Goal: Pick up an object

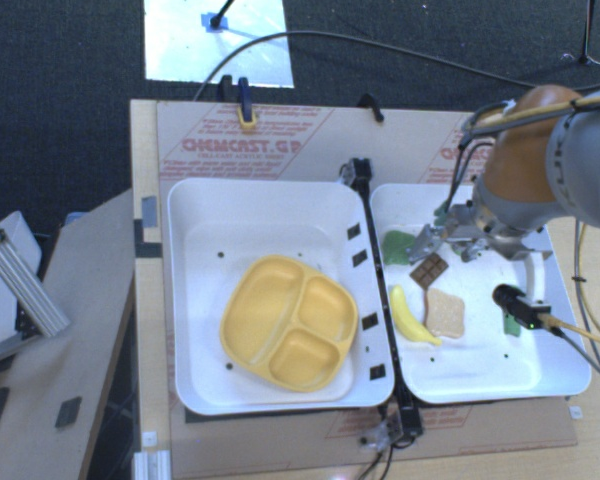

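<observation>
In the right bin (480,373) lie a green leafy piece (397,245), a brown chocolate bar (429,269), a yellow banana (410,317) and a slice of bread (445,313). My gripper (446,245) hangs low over the bin's back left part, just above and behind the chocolate bar and right of the green piece. Whether it touches the bar I cannot tell. A small green thing (511,326) peeks out near the bin's right side.
The left bin (195,368) holds a yellow divided plate (290,321). A black divider with clips (372,268) runs between the two bins. The grey arm with its orange band (525,158) reaches in from the right above the right bin.
</observation>
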